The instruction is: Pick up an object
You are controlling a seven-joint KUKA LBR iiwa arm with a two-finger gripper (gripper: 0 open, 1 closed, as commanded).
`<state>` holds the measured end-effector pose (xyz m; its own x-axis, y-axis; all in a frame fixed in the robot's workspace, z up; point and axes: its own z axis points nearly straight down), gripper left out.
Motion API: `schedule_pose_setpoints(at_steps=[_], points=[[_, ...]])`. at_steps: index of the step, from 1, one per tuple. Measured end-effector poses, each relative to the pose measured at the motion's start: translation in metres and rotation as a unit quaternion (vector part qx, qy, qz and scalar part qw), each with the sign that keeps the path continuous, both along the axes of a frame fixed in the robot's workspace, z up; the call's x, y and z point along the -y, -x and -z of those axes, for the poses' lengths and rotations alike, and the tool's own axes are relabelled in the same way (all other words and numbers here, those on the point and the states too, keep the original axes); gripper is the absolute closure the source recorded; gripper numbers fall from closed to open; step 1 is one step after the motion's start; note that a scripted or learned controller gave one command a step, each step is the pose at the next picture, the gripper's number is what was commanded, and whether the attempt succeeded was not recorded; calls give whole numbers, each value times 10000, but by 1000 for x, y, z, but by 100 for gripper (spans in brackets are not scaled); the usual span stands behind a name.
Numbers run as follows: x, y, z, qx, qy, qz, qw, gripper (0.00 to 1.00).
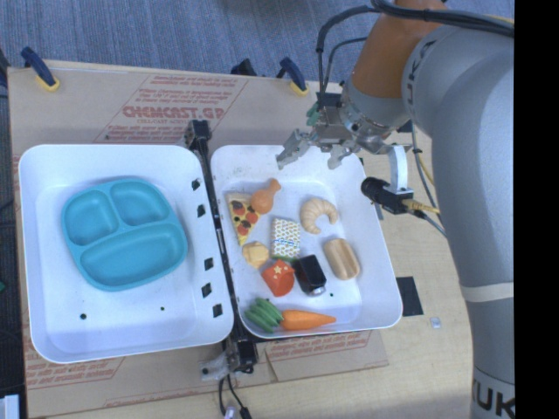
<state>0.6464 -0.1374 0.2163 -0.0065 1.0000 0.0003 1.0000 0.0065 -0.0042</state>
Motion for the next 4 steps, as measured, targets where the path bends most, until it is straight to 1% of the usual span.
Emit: schedule_pose_setpoints(at_steps=[1,2,3,4], points=[[2,14,122,33,6,-146,9999,0],[-30,14,122,26,6,-1126,9936,0],[-31,14,112,17,-7,-1146,9934,100],[-31,14,112,16,-6,-1147,9934,0]])
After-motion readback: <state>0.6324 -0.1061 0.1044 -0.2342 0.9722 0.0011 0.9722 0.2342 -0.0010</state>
